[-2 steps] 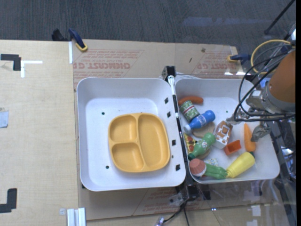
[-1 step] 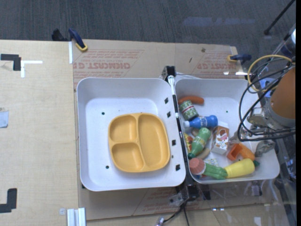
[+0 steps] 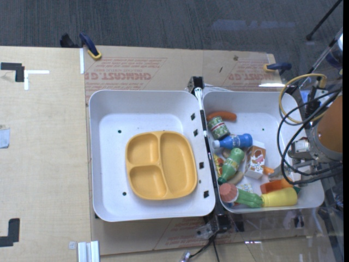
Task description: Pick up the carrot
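The carrot (image 3: 274, 186), a short orange piece, lies near the front right corner of the right bin (image 3: 262, 105), just behind a yellow bottle (image 3: 280, 198). My gripper (image 3: 288, 172) hangs at the bin's right side, directly above and slightly behind the carrot, below the orange wrist band (image 3: 334, 130) and a tangle of cables. Nothing shows between its tips from this angle. An orange-red sausage-shaped item (image 3: 221, 115) lies at the back left of the same bin.
The right bin also holds a green can (image 3: 218, 127), a blue bottle (image 3: 236, 141), a green bottle (image 3: 232, 164), a white carton (image 3: 256, 161) and a red-capped green piece (image 3: 240, 197). A yellow divided tray (image 3: 161, 164) sits in the left bin (image 3: 103, 162).
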`<state>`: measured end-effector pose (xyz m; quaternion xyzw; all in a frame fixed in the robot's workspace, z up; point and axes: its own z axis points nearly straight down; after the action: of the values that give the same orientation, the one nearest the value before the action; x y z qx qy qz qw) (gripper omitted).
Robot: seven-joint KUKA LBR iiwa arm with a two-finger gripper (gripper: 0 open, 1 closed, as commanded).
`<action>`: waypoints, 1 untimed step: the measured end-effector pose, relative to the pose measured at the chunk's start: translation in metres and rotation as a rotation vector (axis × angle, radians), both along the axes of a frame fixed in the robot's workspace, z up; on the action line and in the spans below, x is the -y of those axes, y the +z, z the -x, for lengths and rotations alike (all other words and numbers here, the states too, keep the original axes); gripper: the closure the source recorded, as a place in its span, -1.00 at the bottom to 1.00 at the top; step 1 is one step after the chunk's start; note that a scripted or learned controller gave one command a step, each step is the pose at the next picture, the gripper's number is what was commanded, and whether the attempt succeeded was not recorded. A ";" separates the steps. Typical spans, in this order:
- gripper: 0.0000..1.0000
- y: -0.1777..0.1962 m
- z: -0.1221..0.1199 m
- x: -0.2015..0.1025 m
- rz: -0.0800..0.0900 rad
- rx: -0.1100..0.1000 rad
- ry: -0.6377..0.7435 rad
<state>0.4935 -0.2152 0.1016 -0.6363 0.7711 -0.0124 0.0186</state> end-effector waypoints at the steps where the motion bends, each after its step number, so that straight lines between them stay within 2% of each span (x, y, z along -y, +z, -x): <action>1: -1.00 0.001 -0.003 -0.002 0.004 0.010 0.128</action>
<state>0.4961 -0.2135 0.1027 -0.6843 0.7287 -0.0159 0.0217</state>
